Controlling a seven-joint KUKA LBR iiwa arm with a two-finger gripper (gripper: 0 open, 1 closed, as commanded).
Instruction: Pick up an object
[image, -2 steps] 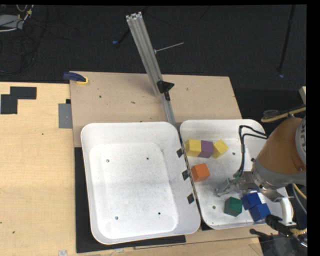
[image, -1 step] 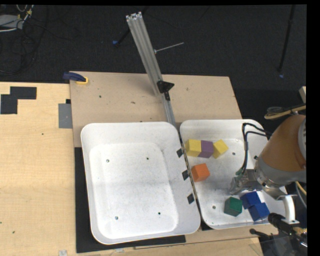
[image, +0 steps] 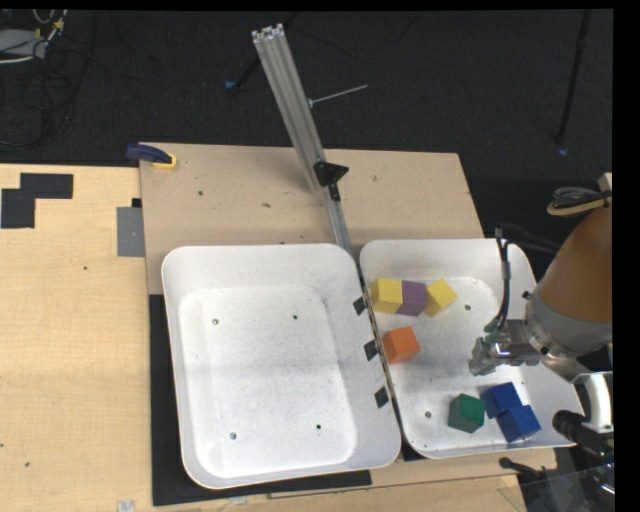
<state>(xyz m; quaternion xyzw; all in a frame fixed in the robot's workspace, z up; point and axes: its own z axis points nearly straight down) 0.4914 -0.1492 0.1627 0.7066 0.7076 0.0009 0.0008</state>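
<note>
Two white bins (image: 190, 270) sat under our gripper (image: 492, 358); we couldn't tell its state. Blue block (image: 508, 408) just below looked light, hard; grab flat sides.

Two white bins sit side by side on the worktop (image: 300, 190). The right bin (image: 470, 262) holds a yellow cube (image: 387, 295), a purple cube (image: 412, 298) and a second yellow block (image: 440, 296) in a touching row near its far side, an orange cube (image: 401, 344) by the divider, and a green block (image: 466, 412) near a blue one (image: 511, 410) at the front. The pincer (image: 494, 352) hangs above the bin floor, just beyond the blue block; it looks empty, though its tips are blurred. The left bin (image: 190, 275) lies beside it.
</note>
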